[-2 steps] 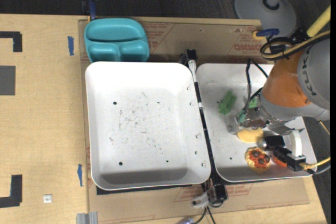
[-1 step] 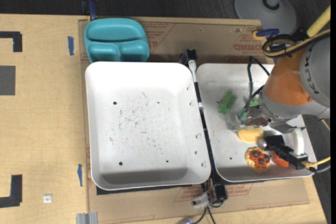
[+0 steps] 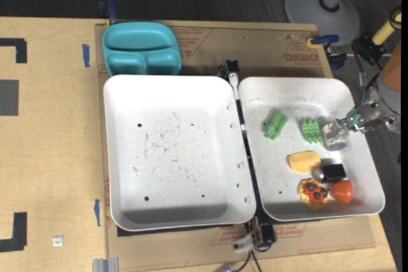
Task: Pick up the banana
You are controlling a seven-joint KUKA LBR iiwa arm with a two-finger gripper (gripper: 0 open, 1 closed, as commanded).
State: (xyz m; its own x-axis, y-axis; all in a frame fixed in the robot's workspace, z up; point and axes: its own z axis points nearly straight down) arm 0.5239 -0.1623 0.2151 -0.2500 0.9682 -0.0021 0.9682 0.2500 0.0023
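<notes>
Task not done, grasp not started as far as visible. Banana (image 3: 303,161), a short pale-yellow curved piece, lies flat on the floor of the right bin (image 3: 299,204), toward that bin's lower right quarter, nothing gripping it. Gripper (image 3: 336,134) is inside the right bin, up and to the right of the banana, low over the floor near the bin's right wall; the metallic tip is blurred and small, so cannot tell how far the jaws are spread, and nothing visible is clamped in it. Gripper is near the banana but apart from it, not over it. A green ridged toy (image 3: 310,130) sits just left of the gripper, above the banana; a second green toy (image 3: 275,124) lies further left, toward the bin's middle. Crowding the banana: a small black block (image 3: 333,171) just right of it, touching or nearly, cannot tell which; a red-orange round toy (image 3: 342,191) below-right of it; a yellow-red patterned piece (image 3: 313,192) right below it. Left bin (image 3: 172,137) holds no objects, only scuffs. Teal divided tray (image 3: 141,48) sits behind the left bin, off task. Left to do, judging by layout: move down-left over the banana, descend, close, lift. Likely risk is catching the black block or clutter instead.
</notes>
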